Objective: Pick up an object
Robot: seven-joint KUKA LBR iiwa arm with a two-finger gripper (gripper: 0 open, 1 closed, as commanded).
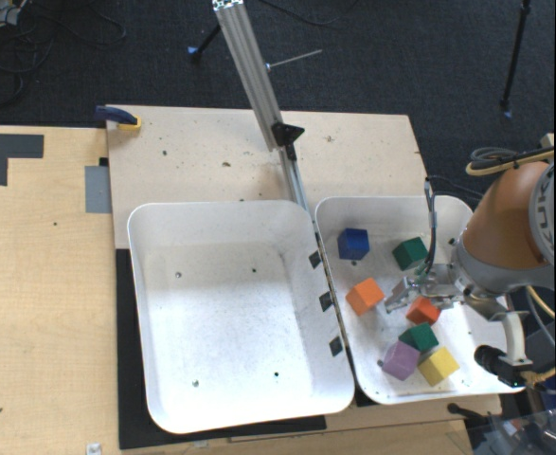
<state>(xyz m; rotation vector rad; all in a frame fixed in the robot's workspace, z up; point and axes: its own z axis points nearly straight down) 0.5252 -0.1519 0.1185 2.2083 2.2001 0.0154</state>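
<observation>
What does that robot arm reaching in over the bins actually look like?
The arm is bulky and rounded, with a broad orange band above a grey wrist section. A thin dark cable runs down its side toward the gripper, a small metallic grey piece with slim fingers over the right-hand white bin. A pale cable loops near the top of the arm.

Seven small blocks lie in the right bin (453,209). A blue cube (353,244) sits near its upper left, a dark green cube (410,252) to its right. An orange cube (365,296) rests lower, beside the bin's left wall. A red block (423,310) lies at the middle, partly hidden, perhaps tilted. Below it a second green block (418,337) touches a purple cube (401,359) and a yellow cube (438,366).
</observation>
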